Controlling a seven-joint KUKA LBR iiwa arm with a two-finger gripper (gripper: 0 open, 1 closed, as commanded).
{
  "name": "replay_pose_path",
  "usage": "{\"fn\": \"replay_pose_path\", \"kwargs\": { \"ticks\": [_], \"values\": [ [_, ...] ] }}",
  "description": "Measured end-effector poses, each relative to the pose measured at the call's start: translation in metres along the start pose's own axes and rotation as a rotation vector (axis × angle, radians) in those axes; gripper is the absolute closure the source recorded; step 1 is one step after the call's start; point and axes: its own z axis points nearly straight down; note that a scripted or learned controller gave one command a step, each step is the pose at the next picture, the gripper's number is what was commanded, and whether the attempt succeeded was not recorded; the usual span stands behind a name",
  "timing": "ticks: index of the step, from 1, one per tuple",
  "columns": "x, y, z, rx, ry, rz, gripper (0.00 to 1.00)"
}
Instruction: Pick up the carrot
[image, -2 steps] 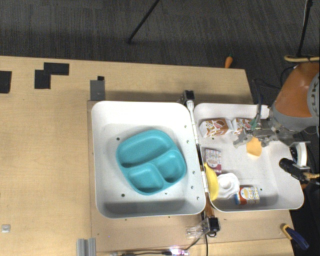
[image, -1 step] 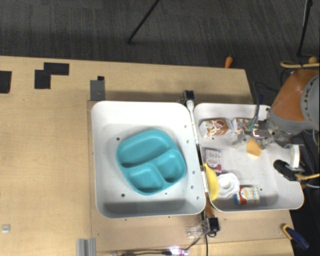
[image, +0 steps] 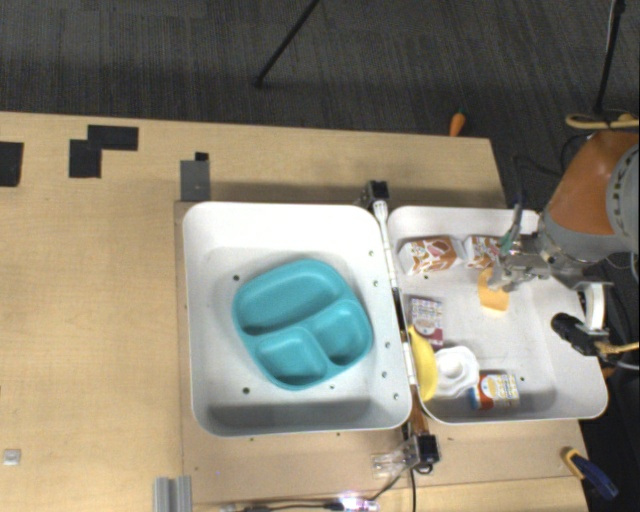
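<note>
Over the right bin (image: 560, 405), the gripper (image: 507, 268) hangs just above an orange-yellow piece (image: 492, 298), perhaps the carrot; whether its jaws are parted or closed I cannot tell. Beside it, small packets (image: 428, 256) are blurred.

- Pale tan wooden bench (image: 100, 330), seen from above at a slant.
- 2 shallow white plastic bins side by side on top, touching along 1 edge: larger left bin (image: 200, 300), smaller right bin (image: 560, 400).
- 3 flat black rectangular patches (image: 100, 148) near the far left corner.
- Small grey upright bracket (image: 196, 178) just behind the left bin's far corner.
</note>
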Motion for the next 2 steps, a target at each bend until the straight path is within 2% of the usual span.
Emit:
{"fn": "replay_pose_path", "kwargs": {
  "ticks": [1, 2],
  "values": [
    [0.0, 0.0, 0.0, 0.001, 0.0, 0.0, 0.0],
    [-0.006, -0.009, 0.014, 0.012, 0.005, 0.14, 0.0]
  ]
}}
